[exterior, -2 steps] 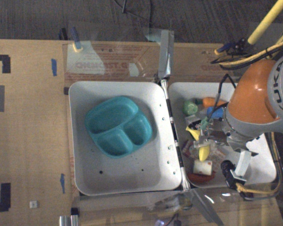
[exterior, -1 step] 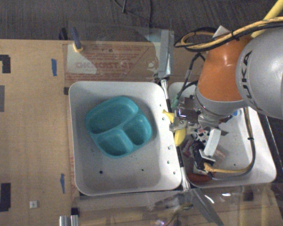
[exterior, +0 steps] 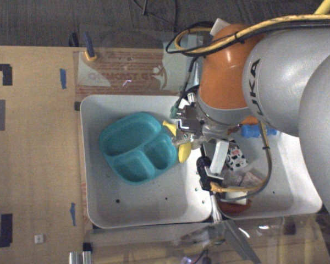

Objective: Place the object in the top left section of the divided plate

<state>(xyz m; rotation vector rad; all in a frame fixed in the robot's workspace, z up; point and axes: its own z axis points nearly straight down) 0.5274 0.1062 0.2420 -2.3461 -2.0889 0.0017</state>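
Left bin (exterior: 99, 202): I see one teal divided plate (exterior: 137, 146) lying in it, toward the upper middle, turned at a slant.
Plate sections: three, one long one along the upper left side and two smaller ones on the lower right; all look bare from here.
Right bin (exterior: 297, 202): mostly under the arm (exterior: 275, 70); I can pick out a white card-like item with coloured dots (exterior: 236, 157), something blue (exterior: 252, 131) near the far wall, and a dark red round thing (exterior: 234, 205) at the near edge (the rest is a jumble I can't name).
Task object: a yellow object (exterior: 182, 147), smooth, curved and banana-like, sitting just beside the plate's right rim, over the left bin, right at the gripper (exterior: 182, 136).
Gripper: its tip is at the yellow object, but from my feed I can't tell how wide it stands or whether it actually has the object; the wrist hardware hides that.
Bench (exterior: 33, 147): tan board with blue tape marks left of the bins.
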